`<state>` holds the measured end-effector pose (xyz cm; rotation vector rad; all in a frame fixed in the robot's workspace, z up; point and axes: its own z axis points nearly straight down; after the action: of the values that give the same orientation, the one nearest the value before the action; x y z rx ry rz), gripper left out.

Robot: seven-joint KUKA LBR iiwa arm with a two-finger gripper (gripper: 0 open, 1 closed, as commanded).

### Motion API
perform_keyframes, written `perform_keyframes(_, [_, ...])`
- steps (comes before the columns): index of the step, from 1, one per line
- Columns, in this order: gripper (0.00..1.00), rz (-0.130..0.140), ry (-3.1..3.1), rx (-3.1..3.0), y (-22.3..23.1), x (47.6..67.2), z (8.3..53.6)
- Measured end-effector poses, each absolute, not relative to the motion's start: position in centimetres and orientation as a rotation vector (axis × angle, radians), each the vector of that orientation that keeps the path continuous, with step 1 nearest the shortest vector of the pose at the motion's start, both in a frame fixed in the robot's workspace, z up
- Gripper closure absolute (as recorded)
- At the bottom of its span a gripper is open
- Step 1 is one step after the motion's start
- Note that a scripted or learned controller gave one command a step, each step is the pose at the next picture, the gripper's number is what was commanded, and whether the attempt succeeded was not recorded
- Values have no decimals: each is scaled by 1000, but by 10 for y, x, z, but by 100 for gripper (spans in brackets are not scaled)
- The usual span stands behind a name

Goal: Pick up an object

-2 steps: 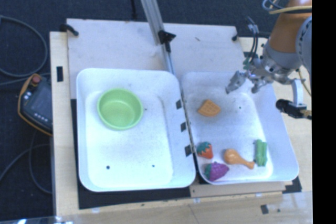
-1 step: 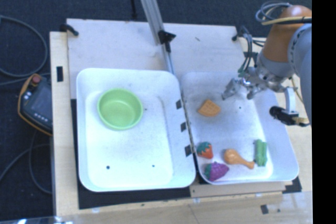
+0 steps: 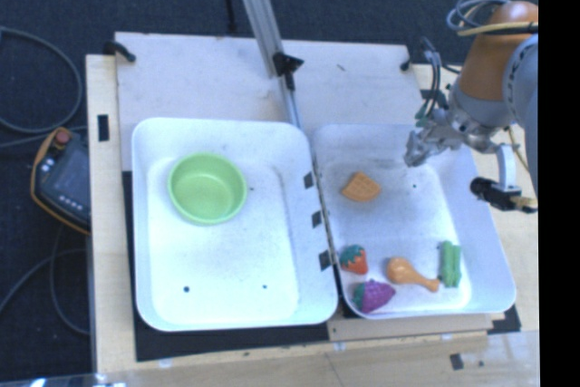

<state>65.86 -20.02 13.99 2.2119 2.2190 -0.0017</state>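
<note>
Objects for picking all lie in the right bin (image 3: 471, 195), and as far as we can judge none of them has been lifted yet. We see the gripper (image 3: 415, 154) hanging over the far part of that bin, near its back wall, at the end of the grey arm (image 3: 494, 77) that comes in from the right. At this slant the tip is small and dark, so we cannot tell how the pincer stands, and we see nothing carried in it. By our reading the task is at its start: a target must be chosen, the gripper brought down on it, and the thing raised.

Nearest the gripper is the orange wedge (image 3: 361, 188), lying alone in the middle of the right bin, a little to the left of and nearer the camera than the tip, apart from it. The other pieces gather along the near wall. We count the strawberry (image 3: 353, 259) by the left wall, the purple grapes (image 3: 372, 294) just beside it in the near corner, the orange drumstick (image 3: 410, 273) near the middle, and the green vegetable (image 3: 449, 263) standing close to the drumstick's thin end on the right.

In the left bin (image 3: 163, 285) we find a green bowl (image 3: 207, 187), upright and with nothing visible inside, set toward the far left corner.
</note>
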Motion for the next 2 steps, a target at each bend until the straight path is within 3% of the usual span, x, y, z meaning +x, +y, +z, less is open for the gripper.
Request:
perform_keyframes(1, [100,7,2223,2209,-205,670,196])
perform_keyframes(2, [100,6,2220,2213,-207,663,245])
